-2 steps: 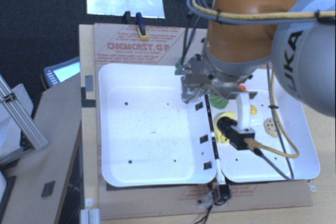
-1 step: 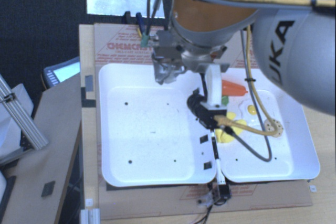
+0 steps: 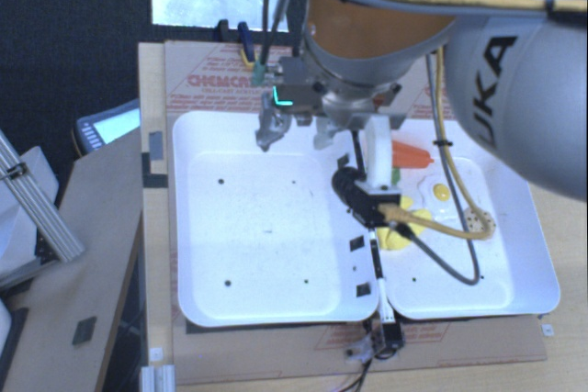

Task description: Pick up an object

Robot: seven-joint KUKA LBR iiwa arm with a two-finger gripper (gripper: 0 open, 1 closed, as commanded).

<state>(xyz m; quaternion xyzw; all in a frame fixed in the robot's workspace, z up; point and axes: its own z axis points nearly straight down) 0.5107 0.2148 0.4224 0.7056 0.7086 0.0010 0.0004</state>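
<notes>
My gripper [image 3: 294,137] hangs over the far edge of the left bin [image 3: 207,289]. Its two grey fingers [image 3: 266,133] stand apart, open, with nothing between them. The objects lie in the right bin [image 3: 514,289]: an orange carrot [image 3: 412,156], a fried-egg toy [image 3: 439,193], a round tan cookie [image 3: 479,221] and a yellow piece [image 3: 397,240] partly under the cables. The gripper is to the left of all of them and touches none. The arm's big orange and grey body hides the far part of the right bin.
A black cable [image 3: 441,263] and a yellowish hose [image 3: 450,232] trail from the wrist across the right bin. Black clips [image 3: 358,243] sit along the seam between the bins. A cardboard sheet [image 3: 211,78] lies under both bins; a tablet [image 3: 106,128] sits at left.
</notes>
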